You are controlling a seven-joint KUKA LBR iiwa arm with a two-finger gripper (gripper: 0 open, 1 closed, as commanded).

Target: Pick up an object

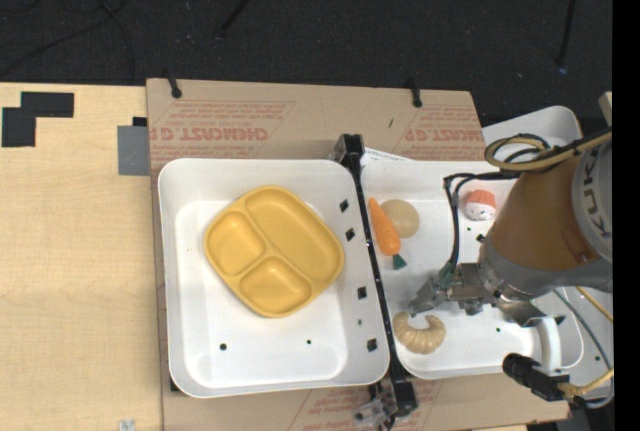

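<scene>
Two white bins sit side by side on the bench. Left bin (pixel 190 339): holds a yellow divided plate (pixel 273 250) with three compartments, lying flat and turned at an angle, in the middle toward the far edge. Right bin (pixel 470 359): an orange carrot (pixel 384 226) with a small green tip lies along the left wall, far half; just beside it, touching or nearly so, a pale beige round piece (pixel 403 216). A small white-and-red object (pixel 480 204) sits near the far right corner, partly behind a black cable. A tan, curled croissant-shaped item (pixel 420 333) lies near the front left corner, ends pointing up toward the far edge, surface pale with a browner rim. The gripper (pixel 432 293) hangs just above and beside the croissant-shaped item, near the bin's middle; from this angle I cannot tell how the jaws stand, and nothing is seen between them.
</scene>
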